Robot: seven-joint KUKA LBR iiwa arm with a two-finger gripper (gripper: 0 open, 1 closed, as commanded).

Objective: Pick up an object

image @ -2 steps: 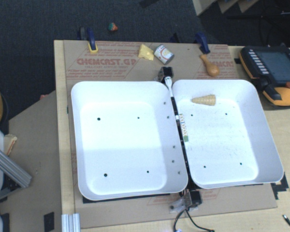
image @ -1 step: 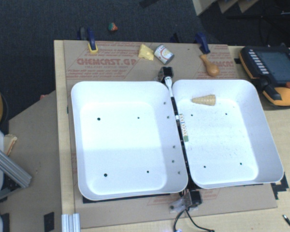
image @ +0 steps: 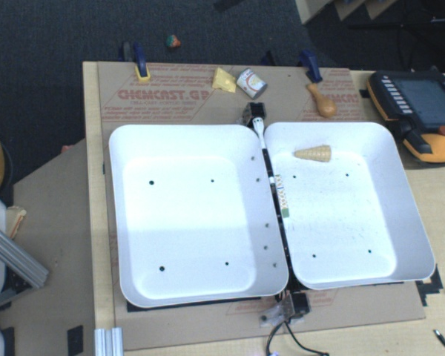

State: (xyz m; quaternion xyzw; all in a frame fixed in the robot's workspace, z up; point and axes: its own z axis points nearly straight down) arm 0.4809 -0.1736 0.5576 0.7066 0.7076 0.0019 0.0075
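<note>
Where bins meet, a cone [image: 313,153] lies blurred.

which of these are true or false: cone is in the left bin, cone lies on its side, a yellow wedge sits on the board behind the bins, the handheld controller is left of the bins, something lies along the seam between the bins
1. The cone is in the left bin. False: the ice cream cone lies in the right bin, near its far edge.
2. The cone lies on its side. True.
3. A yellow wedge sits on the board behind the bins. True.
4. The handheld controller is left of the bins. False: the controller sits to the right.
5. Something lies along the seam between the bins. True: a thin dark strip.
</note>
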